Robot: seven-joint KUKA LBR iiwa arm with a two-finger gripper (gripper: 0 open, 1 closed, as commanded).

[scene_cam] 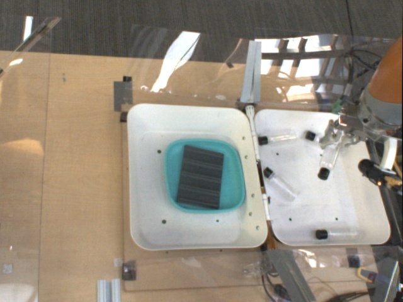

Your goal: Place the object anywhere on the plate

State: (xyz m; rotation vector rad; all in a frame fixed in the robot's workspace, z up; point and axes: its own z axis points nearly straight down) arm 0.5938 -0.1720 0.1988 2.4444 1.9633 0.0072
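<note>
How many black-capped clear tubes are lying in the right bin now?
5 tubes, all in the right bin: one near its upper-left corner, one upper middle, one by the left wall, one at centre, one along the front rim. The arm may hide more.

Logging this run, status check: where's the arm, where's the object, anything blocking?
Gripper over right bin, fingers unclear. Dark ribbed block lies on teal plate, left bin. Clear black-capped tubes scattered in right bin.

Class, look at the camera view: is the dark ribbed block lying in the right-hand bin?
No, the dark ribbed block lies on the teal plate in the left bin.
</note>
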